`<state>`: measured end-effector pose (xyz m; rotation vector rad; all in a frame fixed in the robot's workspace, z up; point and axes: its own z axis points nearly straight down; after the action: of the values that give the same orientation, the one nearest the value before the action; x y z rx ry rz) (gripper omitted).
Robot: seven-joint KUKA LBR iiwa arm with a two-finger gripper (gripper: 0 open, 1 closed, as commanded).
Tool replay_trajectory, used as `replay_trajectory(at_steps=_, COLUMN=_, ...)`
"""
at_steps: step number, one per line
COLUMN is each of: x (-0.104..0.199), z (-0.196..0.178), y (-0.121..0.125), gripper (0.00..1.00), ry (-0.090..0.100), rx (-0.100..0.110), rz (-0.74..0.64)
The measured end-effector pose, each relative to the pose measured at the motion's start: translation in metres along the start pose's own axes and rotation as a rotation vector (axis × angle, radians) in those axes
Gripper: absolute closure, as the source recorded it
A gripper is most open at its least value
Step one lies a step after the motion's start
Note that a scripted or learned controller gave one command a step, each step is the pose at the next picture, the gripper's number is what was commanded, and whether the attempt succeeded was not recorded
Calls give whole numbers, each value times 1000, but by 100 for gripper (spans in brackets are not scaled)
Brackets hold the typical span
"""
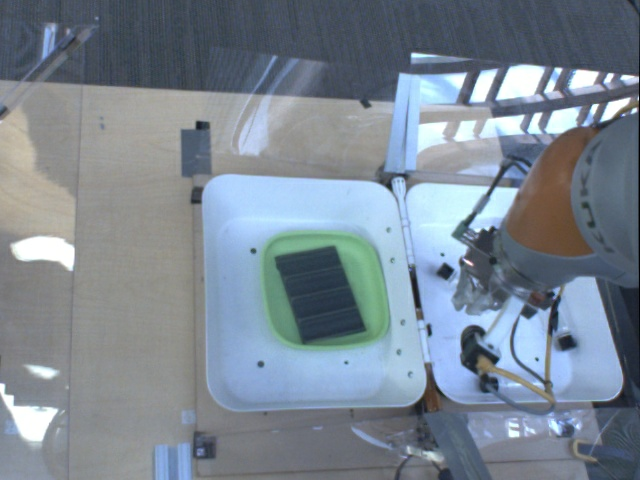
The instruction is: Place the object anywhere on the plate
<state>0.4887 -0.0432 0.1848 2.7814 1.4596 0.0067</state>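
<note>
A dark grey ribbed rectangular object [319, 293] lies flat on the green square plate [372, 303], tilted slightly off the plate's edges. The plate sits in the middle of the left white bin [230, 298]. My gripper [473, 296] hangs over the left part of the right bin [430, 213], well apart from the object and the plate. The grey wrist with its orange band [545, 213] rises above it and hides much of that bin.
A small black piece [443, 268] lies in the right bin beside the gripper, another [566, 341] further right. A black and yellow cable [500, 373] loops along that bin's front. A raised rim [408, 268] divides the two bins.
</note>
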Motion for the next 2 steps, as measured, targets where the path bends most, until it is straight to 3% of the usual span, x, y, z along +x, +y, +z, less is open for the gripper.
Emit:
replay_trajectory(at_steps=1, x=0, z=0, y=0, gripper=0, ry=0, rx=0, rz=1)
replay_trajectory(at_steps=2, x=1, z=-40, y=90, gripper=0, ry=-1, rx=-5, rz=-229)
